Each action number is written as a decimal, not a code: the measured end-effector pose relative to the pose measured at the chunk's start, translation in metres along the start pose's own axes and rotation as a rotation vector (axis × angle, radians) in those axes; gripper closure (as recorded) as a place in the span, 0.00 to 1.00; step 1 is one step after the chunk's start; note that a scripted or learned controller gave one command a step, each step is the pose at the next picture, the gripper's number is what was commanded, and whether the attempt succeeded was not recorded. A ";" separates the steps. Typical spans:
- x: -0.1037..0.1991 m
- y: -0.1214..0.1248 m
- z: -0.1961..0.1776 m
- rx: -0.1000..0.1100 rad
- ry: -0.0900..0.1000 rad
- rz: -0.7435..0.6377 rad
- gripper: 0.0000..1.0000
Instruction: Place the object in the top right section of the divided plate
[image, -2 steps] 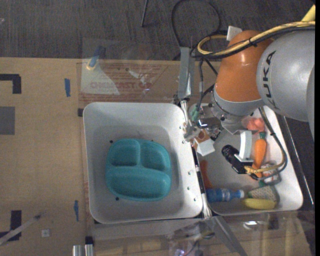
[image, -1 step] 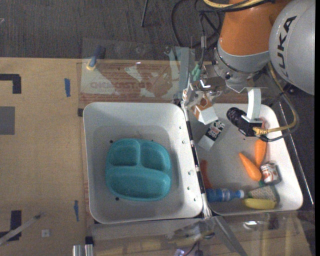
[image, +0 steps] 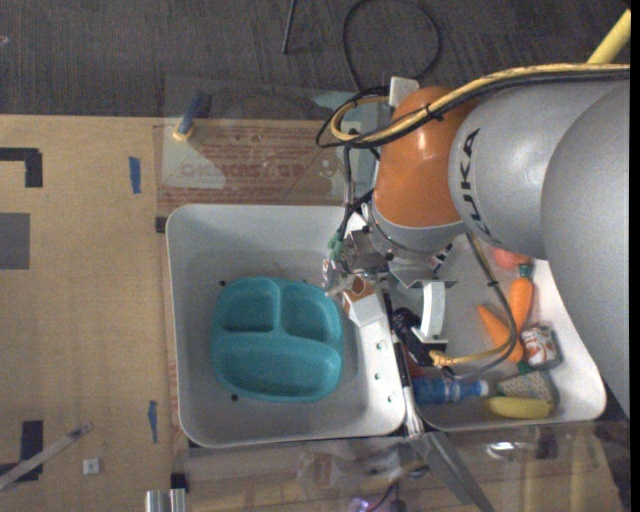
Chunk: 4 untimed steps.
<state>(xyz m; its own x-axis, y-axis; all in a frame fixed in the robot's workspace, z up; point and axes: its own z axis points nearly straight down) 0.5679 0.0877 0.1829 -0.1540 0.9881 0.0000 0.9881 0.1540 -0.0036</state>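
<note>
Risk no. 1: pincer (image: 350, 272) sits at divided plate's (image: 277, 340) right edge w/ a small orange-brown object (image: 357, 289) under it (grip state: can't tell). If that object isn't truly held, it may drop onto bin (image: 200, 240) floor, missing the top right section.

1 fixed camera, mounted above the table (image: 80, 300), looking down at a slant. Mid-range: both white bins fit in frame, left bin (image: 190, 330) at center, right bin (image: 585, 385) at lower right, partly covered. Dark floor (image: 150, 50) runs along the top edge, so the view tilts toward the far side. Arm (image: 520, 160) enters from the right and looms large at upper right, close to the lens.
</note>
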 end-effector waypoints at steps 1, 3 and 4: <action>0.019 0.002 -0.015 -0.005 0.000 0.025 1.00; 0.027 0.026 -0.007 -0.005 -0.001 -0.063 1.00; 0.030 0.045 -0.005 -0.006 -0.001 -0.170 1.00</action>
<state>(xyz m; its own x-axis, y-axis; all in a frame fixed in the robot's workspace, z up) 0.6074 0.1247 0.1880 -0.3192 0.9477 -0.0010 0.9477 0.3192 0.0023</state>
